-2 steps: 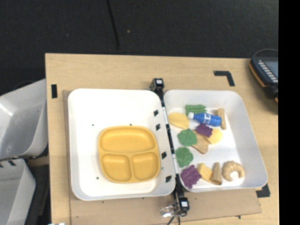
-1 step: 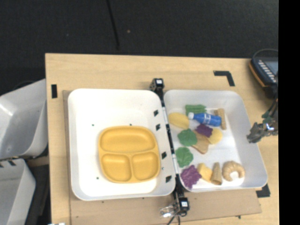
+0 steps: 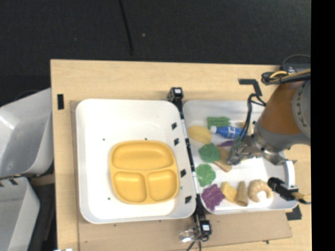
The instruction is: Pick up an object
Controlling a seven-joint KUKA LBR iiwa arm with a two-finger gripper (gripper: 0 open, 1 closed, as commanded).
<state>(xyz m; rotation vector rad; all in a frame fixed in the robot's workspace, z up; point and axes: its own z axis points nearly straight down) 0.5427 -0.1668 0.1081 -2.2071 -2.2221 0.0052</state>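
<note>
The left bin (image 3: 89, 156) holds a yellow divided tray (image 3: 143, 171), laid toward its 5 o'clock part, with bare white floor around it from 9 o'clock through 12 o'clock. No pick is being attempted there.

In the right bin (image 3: 238, 109) the small toys are crowded. From its left wall rightward are found a yellow piece (image 3: 199, 134) at about 10 o'clock, a green piece (image 3: 209, 152) near the centre-left, a second green piece (image 3: 205, 174) below it, and a purple cluster (image 3: 212, 196) at about 7 o'clock. Further right lie a green block (image 3: 218, 122) and a blue-and-white bottle (image 3: 226, 132) at 12 o'clock, and a yellow chunk (image 3: 229, 191), a tan cone (image 3: 241, 193) and a cream shell-like piece (image 3: 258, 190) along the 6 o'clock edge.

The gripper (image 3: 236, 155) is lowered at the bin's centre, just beside a tan piece (image 3: 224, 166); whether it is released or clenched cannot be told, and nothing is seen held.

For a clean grasp, one object should be singled out, probably that tan piece, and the descent centred on it so that the neighbouring green piece is not nudged. A straight vertical lift is advised, since the bin's walls and the divider at 9 o'clock leave little sideways room.
</note>
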